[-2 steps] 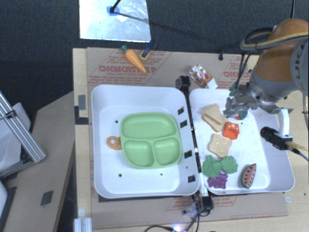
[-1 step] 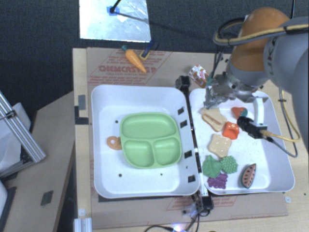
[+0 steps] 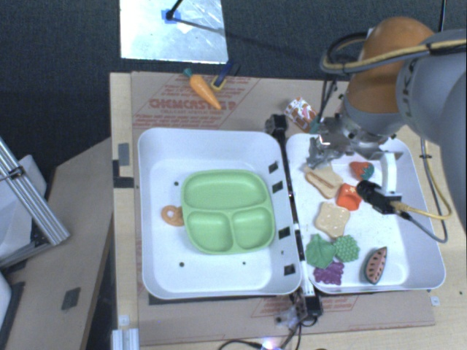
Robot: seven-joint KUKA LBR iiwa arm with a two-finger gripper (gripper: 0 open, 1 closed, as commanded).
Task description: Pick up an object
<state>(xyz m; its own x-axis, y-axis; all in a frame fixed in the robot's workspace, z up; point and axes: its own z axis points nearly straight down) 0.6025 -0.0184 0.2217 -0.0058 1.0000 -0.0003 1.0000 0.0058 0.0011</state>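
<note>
End effector low over the toy food in the right bin, at the bread-shaped pieces in the upper part of that bin.

The end effector (image 3: 321, 152) hangs at the upper left of the right bin (image 3: 423, 272), just above a tan bread slice (image 3: 323, 180); whether it is spread or pressed together I cannot tell, and nothing shows pinched in it. The likeliest target is that slice, since it lies directly beneath. Close by are an orange block (image 3: 348, 196), a red-and-teal piece (image 3: 361, 170), a toast slice (image 3: 332, 219), green broccoli (image 3: 319, 251), purple grapes (image 3: 330, 273) and a brown-red wedge (image 3: 375, 265). The left bin (image 3: 157, 159) holds a green divided plate (image 3: 227, 210) and a small pretzel (image 3: 172, 215), so it looks like the drop-off side. A toy carrot (image 3: 204, 91) rests on the table (image 3: 241, 97) at the upper middle.
</note>
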